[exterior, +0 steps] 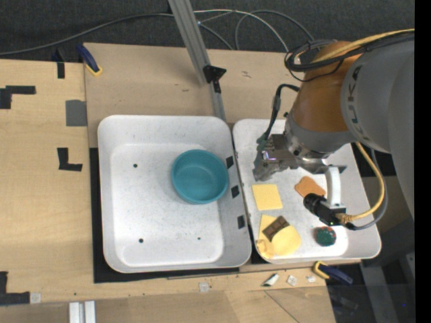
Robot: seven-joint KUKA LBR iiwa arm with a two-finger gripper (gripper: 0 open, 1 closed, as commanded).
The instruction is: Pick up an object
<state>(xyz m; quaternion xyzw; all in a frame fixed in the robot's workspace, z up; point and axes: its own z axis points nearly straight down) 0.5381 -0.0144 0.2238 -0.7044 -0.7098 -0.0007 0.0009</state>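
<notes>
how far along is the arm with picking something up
Done: the arm has reached into the right white bin, and its gripper sits low at that bin's left side, just above the flat yellow square piece. In hand: nothing visible between its fingers. Left: grasping and lifting an object; the blue round bowl sits untouched in the left white bin.

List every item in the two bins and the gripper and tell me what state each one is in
teal bowl: upright in the left bin.
yellow square: flat in the right bin.
orange piece: flat, right of the yellow square.
yellow lump: near the front edge, brown piece on it.
green object: resting near the front right corner.
gripper: lowered over the right bin.
</notes>
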